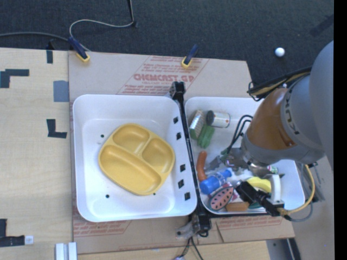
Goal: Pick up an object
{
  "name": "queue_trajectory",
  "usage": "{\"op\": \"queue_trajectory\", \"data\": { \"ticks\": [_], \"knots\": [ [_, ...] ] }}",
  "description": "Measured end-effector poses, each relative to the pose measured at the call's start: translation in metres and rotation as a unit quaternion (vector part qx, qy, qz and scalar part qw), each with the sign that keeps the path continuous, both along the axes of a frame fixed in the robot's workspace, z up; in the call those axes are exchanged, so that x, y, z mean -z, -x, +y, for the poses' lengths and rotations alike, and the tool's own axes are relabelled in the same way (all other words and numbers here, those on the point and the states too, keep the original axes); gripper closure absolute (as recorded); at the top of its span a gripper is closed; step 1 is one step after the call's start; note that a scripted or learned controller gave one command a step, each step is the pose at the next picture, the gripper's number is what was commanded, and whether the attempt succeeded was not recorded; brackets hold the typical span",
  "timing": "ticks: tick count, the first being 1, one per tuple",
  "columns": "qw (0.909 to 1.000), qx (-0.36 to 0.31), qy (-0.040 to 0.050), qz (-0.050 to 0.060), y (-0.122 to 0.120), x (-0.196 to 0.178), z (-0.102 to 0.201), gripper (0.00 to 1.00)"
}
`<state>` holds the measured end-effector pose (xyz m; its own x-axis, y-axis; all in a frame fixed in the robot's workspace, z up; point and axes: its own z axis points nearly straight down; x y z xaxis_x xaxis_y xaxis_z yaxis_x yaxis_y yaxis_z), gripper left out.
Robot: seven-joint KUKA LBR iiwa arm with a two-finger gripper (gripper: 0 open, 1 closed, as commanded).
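Observation:
The right bin holds a jumble of small objects: a green and silver can-like item, a white cylinder, an orange carrot-like stick, a blue toy, a red seeded slice and a yellow piece. My gripper is low in this bin, just above and right of the blue toy, at the end of the grey arm with its orange band. The wrist hides much of the bin's right half.
The left bin holds a yellow divided plate. A black divider with clips runs between the bins. Cardboard lies under both bins, with yellow clamps at its far edge. Cables trail over the dark floor behind.

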<state>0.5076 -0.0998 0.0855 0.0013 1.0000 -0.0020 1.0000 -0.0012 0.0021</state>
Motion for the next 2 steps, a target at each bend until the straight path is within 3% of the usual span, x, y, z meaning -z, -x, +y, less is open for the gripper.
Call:
{"op": "queue_trajectory", "data": {
  "ticks": [1,2],
  "knots": [
    [1.0000,-0.001,-0.0010,0.001,-0.0256,0.0003,-0.0045,0.00],
    [1.0000,-0.001,-0.0005,0.000,-0.0258,-0.0096,-0.0048,1.00]
  ]
}}
